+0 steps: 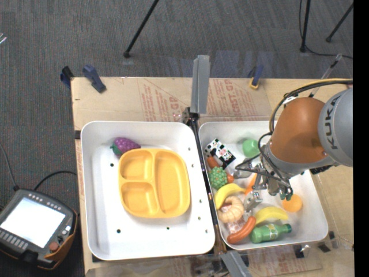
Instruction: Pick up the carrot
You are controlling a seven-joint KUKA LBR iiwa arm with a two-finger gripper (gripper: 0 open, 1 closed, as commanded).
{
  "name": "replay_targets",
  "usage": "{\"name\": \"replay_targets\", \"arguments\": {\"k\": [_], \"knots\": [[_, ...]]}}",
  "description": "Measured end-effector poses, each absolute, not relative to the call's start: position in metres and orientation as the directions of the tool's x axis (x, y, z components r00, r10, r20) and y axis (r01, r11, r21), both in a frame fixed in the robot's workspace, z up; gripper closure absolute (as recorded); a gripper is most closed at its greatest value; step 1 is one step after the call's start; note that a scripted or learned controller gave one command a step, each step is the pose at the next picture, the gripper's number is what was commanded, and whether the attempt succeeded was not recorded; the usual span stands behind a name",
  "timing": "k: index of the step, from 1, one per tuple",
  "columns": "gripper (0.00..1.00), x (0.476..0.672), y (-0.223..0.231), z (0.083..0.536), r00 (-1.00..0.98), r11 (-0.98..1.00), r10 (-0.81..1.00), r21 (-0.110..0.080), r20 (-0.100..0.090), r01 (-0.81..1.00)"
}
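The carrot (251, 184) is a thin orange piece in the middle of the right bin (318, 212), partly covered by the gripper. It lies between a green knobbly toy (218, 178) and the metal parts of my gripper (259, 184). The gripper hangs low in the bin right at the carrot, under the orange wrist band (297, 131). The carrot's ends are hidden among the neighbouring toys and the gripper.
Crowding the carrot in the right bin are a banana (226, 193), a pale shrimp-like toy (232, 209), a sausage (241, 231), a green bottle (270, 232), a lemon (271, 214), an orange (292, 203), a green ball (250, 148) and a cow-print carton (220, 150). The left bin (95, 212) holds a yellow plate (154, 182) and grapes (124, 145).
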State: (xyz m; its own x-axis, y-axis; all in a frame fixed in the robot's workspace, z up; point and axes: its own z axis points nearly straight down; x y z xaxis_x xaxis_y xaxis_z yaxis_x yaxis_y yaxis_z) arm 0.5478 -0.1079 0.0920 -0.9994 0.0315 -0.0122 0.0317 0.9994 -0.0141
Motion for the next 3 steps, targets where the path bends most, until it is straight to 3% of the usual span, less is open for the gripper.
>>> {"name": "replay_targets", "arguments": {"k": [1,2,3], "knots": [[1.0,0.549,-0.103,0.101,-1.0,1.0,0.026,-0.009,-0.013,0.026],[1.0,0.59,-0.198,0.213,-0.997,0.997,0.072,-0.004,-0.015,0.072],[0.0,0.588,-0.195,0.206,-0.998,0.998,0.069,0.001,-0.003,0.069]]}}
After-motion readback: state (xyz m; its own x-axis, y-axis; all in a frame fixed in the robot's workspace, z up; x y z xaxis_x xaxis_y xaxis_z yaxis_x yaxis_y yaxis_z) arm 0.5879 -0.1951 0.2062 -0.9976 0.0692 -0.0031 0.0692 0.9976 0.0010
